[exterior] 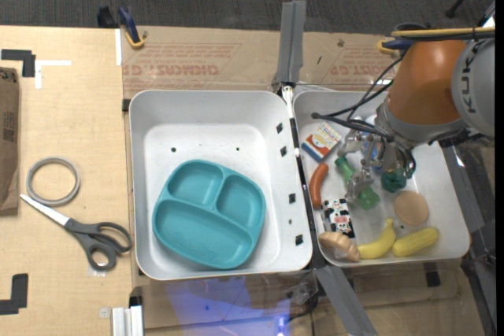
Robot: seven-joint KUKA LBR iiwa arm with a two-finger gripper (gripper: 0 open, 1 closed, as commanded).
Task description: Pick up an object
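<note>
Hovering low in the right bin (pixel 449 169), my tool (pixel 364 179) sat among green toys (pixel 367 197) beside a hot dog (pixel 317 183); its state I couldn't tell.

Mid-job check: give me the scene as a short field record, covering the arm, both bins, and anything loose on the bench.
arm: reaches in from the right over the right bin
gripper: gripper low among the toys, beside a green piece
right bin contents: hot dog, banana, corn cob, egg, small carton, cow-print item
left bin: left bin holds a teal divided plate
bench, left side: scissors, tape roll
</note>
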